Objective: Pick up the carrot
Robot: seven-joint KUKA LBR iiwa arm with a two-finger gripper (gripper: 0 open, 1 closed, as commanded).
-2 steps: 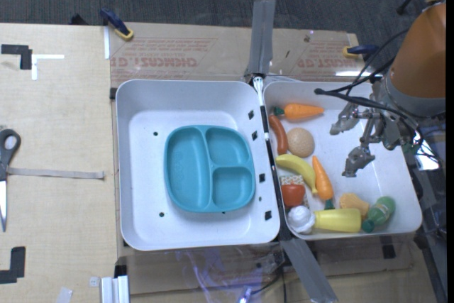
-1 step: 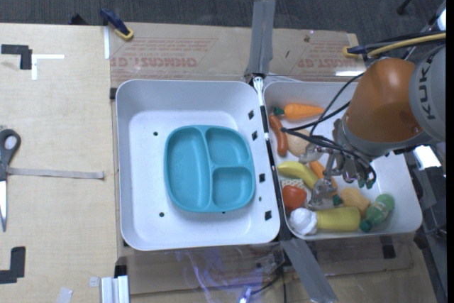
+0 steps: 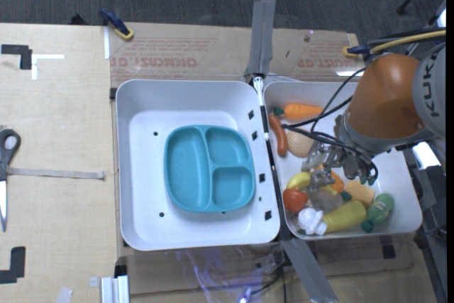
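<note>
Your orange plastic carrot (image 3: 303, 111) lies near the far wall of the right white bin (image 3: 408, 174), its length running left to right, well apart from the metal two-finger gripper (image 3: 320, 177), which hangs lower in the view over the middle of the toy pile. Between the two sit a red-orange sausage-shaped toy (image 3: 279, 135) by the bin's left wall and a pale beige rounded piece (image 3: 299, 145). You cannot tell from here whether the gripper is open or closed (dark cables and its own body crowd the tip), and nothing is visibly held.

The grey arm with its orange band (image 3: 385, 99) reaches in from the right, its wrist pointing down into the bin.

Around the gripper you see a red tomato-like toy (image 3: 294, 200), a yellow bottle with a white cap (image 3: 333, 216) and a green bottle (image 3: 377, 212) near the front wall.

The left white bin (image 3: 135, 174) holds a teal divided plate (image 3: 210, 168). Scissors (image 3: 6, 167) lie on the bench at the far left.
</note>
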